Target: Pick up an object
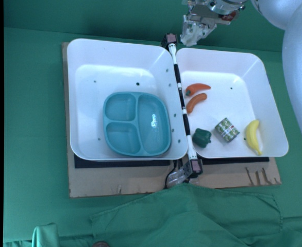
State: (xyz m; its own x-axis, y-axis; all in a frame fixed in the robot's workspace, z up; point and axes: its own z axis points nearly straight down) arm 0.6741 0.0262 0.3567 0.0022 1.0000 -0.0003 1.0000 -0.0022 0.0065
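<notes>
Green cloth covers the desk (32, 112) from edge to edge, and on it sits a brown cardboard sheet (120, 181) carrying the two white bins side by side.

Camera view, from above at a slant: the left bin (84, 60) holds a teal divided plate (136, 123) with three compartments, sitting toward the bin's near right corner. A black-and-white striped rod (181, 94) runs along the seam between the two bins, from far edge to near edge.

Over to the right bin (254, 71), where the pickable things are. Two orange-red peppers lie close to its left wall, the upper pepper (198, 88) just above the lower pepper (196, 103), nearly touching. Near the front edge there is a dark green bell pepper (202, 137), then a small can (227, 129) lying tilted beside it, then a yellow banana (253, 136) close to the near right corner. All three sit apart from one another.

And the arm (295, 40) comes in from the right, the hand (195, 33) hanging above the desk just beyond the far left corner of the right bin, outside its rim. Nothing sits between its fingers; whether they are spread or pressed together I cannot tell from here.

Rumpled green fabric (192, 215) lies bunched along the desk's near edge.
</notes>
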